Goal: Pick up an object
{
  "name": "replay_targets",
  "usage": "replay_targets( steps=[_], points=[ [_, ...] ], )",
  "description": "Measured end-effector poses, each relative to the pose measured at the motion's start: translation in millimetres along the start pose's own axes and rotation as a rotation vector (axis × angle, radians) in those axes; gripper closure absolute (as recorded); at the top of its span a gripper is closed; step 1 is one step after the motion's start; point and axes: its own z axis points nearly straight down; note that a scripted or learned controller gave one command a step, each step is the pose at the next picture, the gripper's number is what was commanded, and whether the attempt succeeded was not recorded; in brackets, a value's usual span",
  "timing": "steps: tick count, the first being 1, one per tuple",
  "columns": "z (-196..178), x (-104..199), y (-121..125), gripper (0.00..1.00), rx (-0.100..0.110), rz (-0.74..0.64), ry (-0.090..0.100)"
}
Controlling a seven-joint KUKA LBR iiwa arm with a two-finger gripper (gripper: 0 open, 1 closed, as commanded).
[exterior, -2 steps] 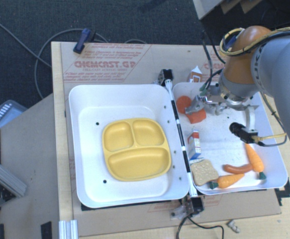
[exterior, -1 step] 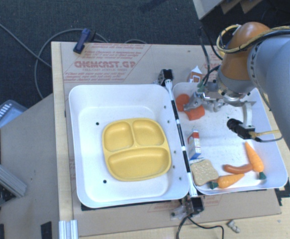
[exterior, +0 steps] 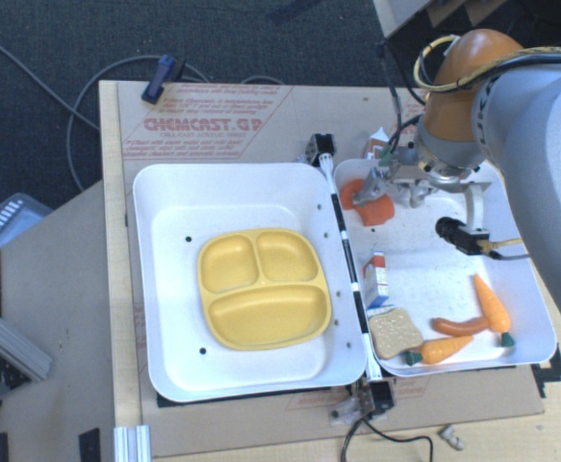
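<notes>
My gripper [exterior: 395, 183] hangs low over the far left corner of the right bin [exterior: 525, 268]. A red-orange block [exterior: 371, 205] lies right beside it, on its left and slightly nearer; whether they touch I cannot tell. Further toward the front of the same bin are a small red-and-white carton [exterior: 376, 275], a tan slice of toast [exterior: 395, 332], a red sausage [exterior: 458, 325] and two orange carrots [exterior: 492, 302] [exterior: 444, 349].
A yellow divided plate [exterior: 261, 287] sits in the middle of the left bin [exterior: 165, 258]. The two bins meet at a clipped rim [exterior: 343, 239]. Behind the bins a blue clip [exterior: 161, 77] lies on the bench board.
</notes>
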Motion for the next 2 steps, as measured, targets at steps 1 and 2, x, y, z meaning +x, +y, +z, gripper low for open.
replay_targets(
  steps=[1,2],
  points=[
    [0.1,-1.7,0.4,0.0,-0.002,0.0,0.002],
    [-0.1,-4.0,1.0,0.0,-0.004,0.0,0.002]
  ],
)
